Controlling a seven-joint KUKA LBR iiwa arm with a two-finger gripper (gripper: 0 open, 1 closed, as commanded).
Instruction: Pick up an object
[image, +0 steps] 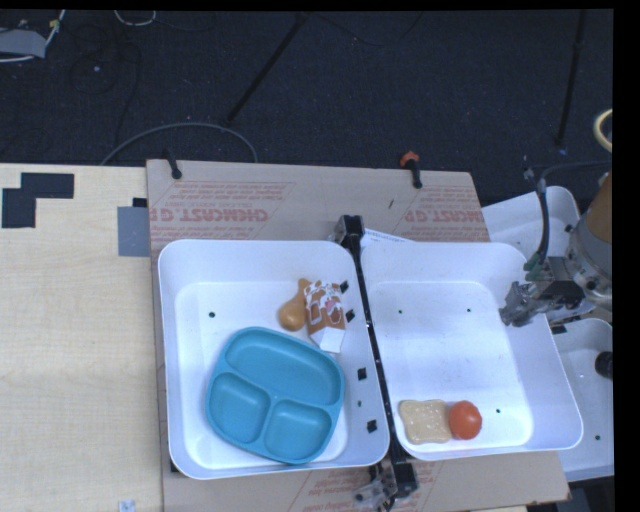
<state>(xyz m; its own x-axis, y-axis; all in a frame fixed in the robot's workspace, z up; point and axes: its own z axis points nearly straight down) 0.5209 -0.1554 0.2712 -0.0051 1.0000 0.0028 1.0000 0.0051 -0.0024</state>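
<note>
Right now we are at the very start of the job: nothing is picked up yet. We see the table (70, 330) with two white bins on it. We use the black divider (365, 340) between the bins as our marker.

To the left of the divider sits the left bin (185, 300). Inside it lies a big blue tray (272, 395) with three sections. Just above the tray, close to the divider, are an orange-brown toy (292, 312) and a small patterned packet (325, 305), touching each other.

To the right of the divider sits the right bin (450, 320). Low down in it, near the divider, a pale bread-like piece (425, 421) lies touching a red tomato-like ball (464, 419).

Far from the divider, at the right bin's outer rim, we see the claw (528, 300). It is dark and small, so we cannot tell how it is set. Nothing sits in it.

Next, we think the arm must choose one thing, move over it, and come down. The red ball and bread are nearest.
</note>
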